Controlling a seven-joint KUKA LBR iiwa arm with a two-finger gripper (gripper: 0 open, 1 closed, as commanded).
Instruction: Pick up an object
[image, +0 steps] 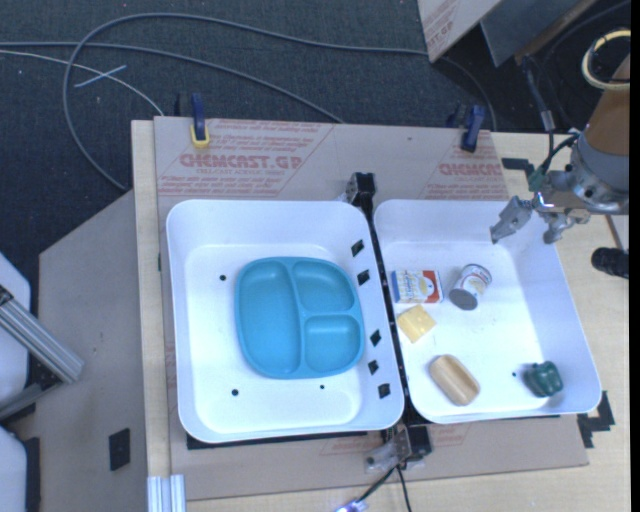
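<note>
Nearest the camera in the right bin (575, 330), the tan bread roll (454, 380) looks light, soft and easiest pinched across its narrow middle, while the open, empty hand (530, 222) hovers above the bin's far corner.

blue tray (298, 316) | white bins (190, 300) | yellow block (417, 322) | tan bun (454, 380) | green toy (545, 378) | silver can (470, 285)
</note>
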